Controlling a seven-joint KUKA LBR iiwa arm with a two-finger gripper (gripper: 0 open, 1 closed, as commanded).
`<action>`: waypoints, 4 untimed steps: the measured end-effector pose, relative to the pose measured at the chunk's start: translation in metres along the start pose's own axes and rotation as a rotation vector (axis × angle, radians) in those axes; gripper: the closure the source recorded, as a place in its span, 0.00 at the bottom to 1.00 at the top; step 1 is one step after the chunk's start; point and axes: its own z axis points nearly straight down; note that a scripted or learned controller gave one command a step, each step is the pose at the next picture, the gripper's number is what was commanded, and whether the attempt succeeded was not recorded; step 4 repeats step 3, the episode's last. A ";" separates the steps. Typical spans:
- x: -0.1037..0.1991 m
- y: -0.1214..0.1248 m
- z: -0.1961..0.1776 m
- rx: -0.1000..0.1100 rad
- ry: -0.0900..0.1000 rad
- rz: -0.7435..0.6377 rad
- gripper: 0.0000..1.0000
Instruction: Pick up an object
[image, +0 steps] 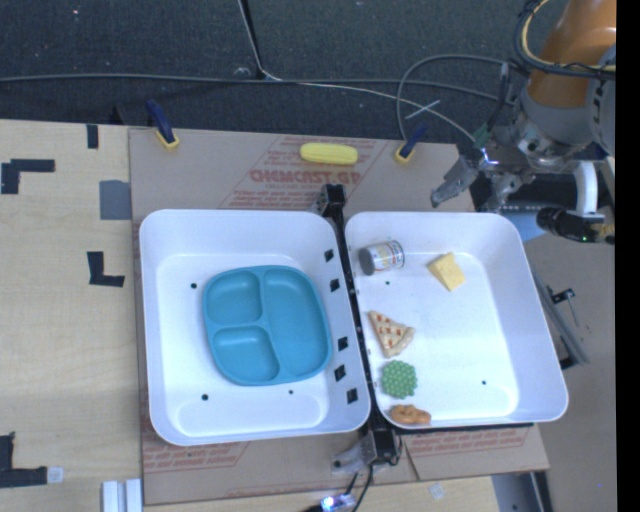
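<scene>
The right bin (520, 330) holds a small silver can (380, 257) lying on its side near the divider, a yellow cheese wedge (447, 271), a pizza slice (389, 332), a green bumpy round piece (399, 378) and a small orange-brown piece (410, 414) at the front wall. My gripper (472, 188) hangs above the bin's back right rim, beyond the cheese wedge. Its fingers are spread open with nothing between them.
A blue divided plate (267, 325) lies in the left bin (160, 300). A yellow oblong object (328, 153) rests on the cardboard behind the bins. Clamps (160, 125) stand at the cardboard's back edge, and cables cross the dark backdrop.
</scene>
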 end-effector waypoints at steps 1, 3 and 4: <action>0.000 0.002 -0.008 -0.013 -0.002 -0.003 0.00; 0.010 0.001 0.121 -0.006 -0.002 -0.004 0.00; 0.010 0.001 0.121 -0.006 -0.002 -0.004 0.00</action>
